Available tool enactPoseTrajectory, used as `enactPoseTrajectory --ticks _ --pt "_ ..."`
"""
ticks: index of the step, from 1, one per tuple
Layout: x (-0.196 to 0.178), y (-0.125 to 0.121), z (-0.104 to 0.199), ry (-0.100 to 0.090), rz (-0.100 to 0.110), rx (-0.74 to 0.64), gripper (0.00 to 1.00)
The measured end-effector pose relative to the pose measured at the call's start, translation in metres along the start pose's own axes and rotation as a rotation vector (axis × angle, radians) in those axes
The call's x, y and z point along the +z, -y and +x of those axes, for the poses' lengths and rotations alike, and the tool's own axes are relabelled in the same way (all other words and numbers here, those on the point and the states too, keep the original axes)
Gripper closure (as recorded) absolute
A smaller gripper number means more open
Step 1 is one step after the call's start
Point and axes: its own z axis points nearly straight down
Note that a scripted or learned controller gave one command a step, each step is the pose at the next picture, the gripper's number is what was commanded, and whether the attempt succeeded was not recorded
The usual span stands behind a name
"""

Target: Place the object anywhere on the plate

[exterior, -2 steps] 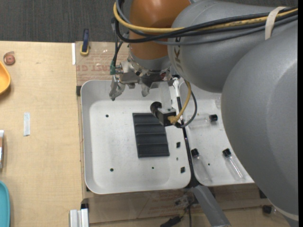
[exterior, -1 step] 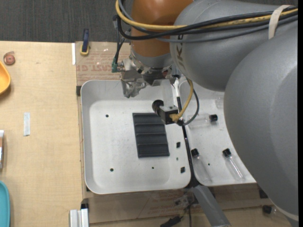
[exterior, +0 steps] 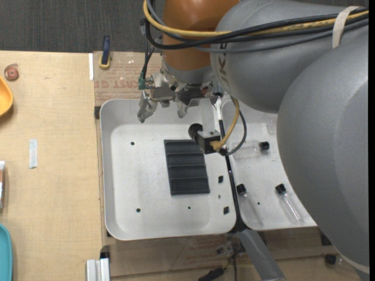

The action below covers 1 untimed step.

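Note:
A black ribbed rectangular plate [exterior: 187, 167] lies flat in the middle of the left white bin [exterior: 120, 174]. My gripper [exterior: 162, 111] hangs over the bin's far edge, just beyond the plate's far end. Its two fingers [exterior: 142, 112] stand apart, open, and nothing shows between them. A black cable end [exterior: 198, 133] with a yellow lead dangles from the wrist beside the plate's far right corner. Clear tubes with black caps [exterior: 288, 202] lie in the right bin [exterior: 258, 215], partly hidden under the arm.
The grey arm covers the upper right of the view and most of the right bin. On the wooden bench at left lie a small white strip [exterior: 33, 154], a pink disc [exterior: 10, 72], an orange item [exterior: 3, 98] and a teal item [exterior: 3, 253].

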Motion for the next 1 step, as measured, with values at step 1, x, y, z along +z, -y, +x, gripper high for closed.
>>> enactPoseTrajectory --ticks 1 --pt "-0.0079 -0.0005 -0.0026 0.002 0.002 0.004 1.00"
